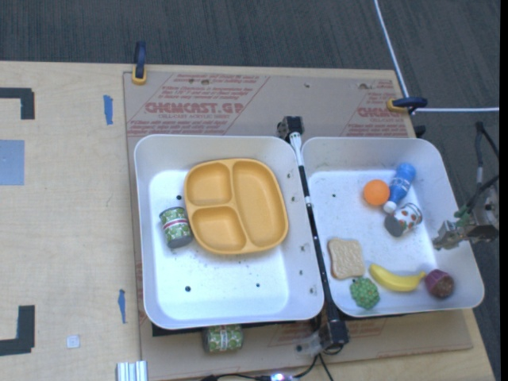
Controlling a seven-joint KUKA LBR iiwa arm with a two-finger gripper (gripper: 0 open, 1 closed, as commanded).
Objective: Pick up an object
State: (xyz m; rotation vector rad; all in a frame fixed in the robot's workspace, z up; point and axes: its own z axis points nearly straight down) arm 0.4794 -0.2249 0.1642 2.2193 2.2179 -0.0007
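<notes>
Progress: nothing picked yet, as far as the frame shows; every object lies in a bin or on the bench, so the whole pick is left to do.
Gripper [454, 235]: at the right edge of the frame, over the right rim of the right bin [349, 169], carrying nothing; too small and cluttered to tell how it is set.
Nearest candidates: the dark red plum-like fruit [439, 283] in the lower right corner of that bin, and the banana [396, 279] just left of it.
Other right-bin items: orange ball [376, 193], blue bottle [402, 178], a small grey-and-white toy [404, 219] (its kind is unclear), slice of toast [346, 258], green broccoli-like piece [364, 294].
Left bin [159, 153]: yellow divided plate [236, 205] in its upper middle, with a small can [175, 227] touching the plate's left edge.
Outside the bins: a second can [222, 339] on the bench below the left bin, at the bottom of the frame.
Judgement: the arm looks staged at the start of a reach, with descent and closing to come.
</notes>
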